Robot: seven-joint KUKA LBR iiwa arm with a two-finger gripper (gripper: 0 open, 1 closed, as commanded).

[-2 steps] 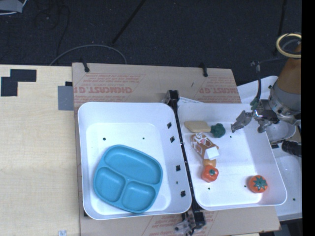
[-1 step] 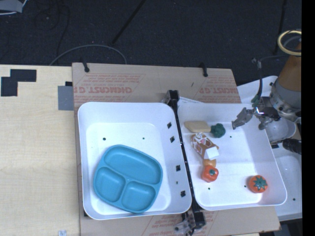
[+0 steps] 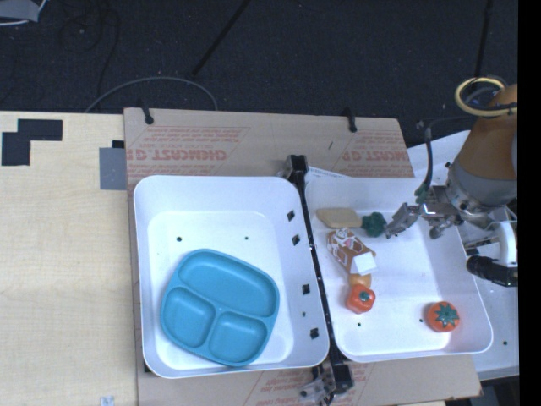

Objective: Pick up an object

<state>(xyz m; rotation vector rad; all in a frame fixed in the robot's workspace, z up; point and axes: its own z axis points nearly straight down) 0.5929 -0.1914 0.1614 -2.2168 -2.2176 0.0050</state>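
The grey arm with its orange band (image 3: 493, 142) reaches in from the right, over the upper right corner of the right-hand shallow white bin (image 3: 461, 345). Its end effector (image 3: 420, 216) hangs above the upper part of that bin, the two fingers spread apart with nothing between them.

Several small objects lie in this bin. A small dark green object (image 3: 374, 223) sits just left of the end effector, near the left finger but apart from it. Beside it to the left is a flat tan piece shaped like a slice of bread (image 3: 338, 217). Below these lies a red-and-white patterned packet with a white end (image 3: 352, 251), and just under it a small orange-red toy fruit with a green top (image 3: 361, 299). A second orange toy fruit with a green top (image 3: 442, 316) rests near the lower right corner of the bin, well below the end effector.

The left-hand shallow white bin (image 3: 211, 197) holds a light blue plastic plate with three compartments (image 3: 221, 307). Both bins sit on a cardboard sheet (image 3: 254, 146) laid on the pale wooden counter (image 3: 59, 269).
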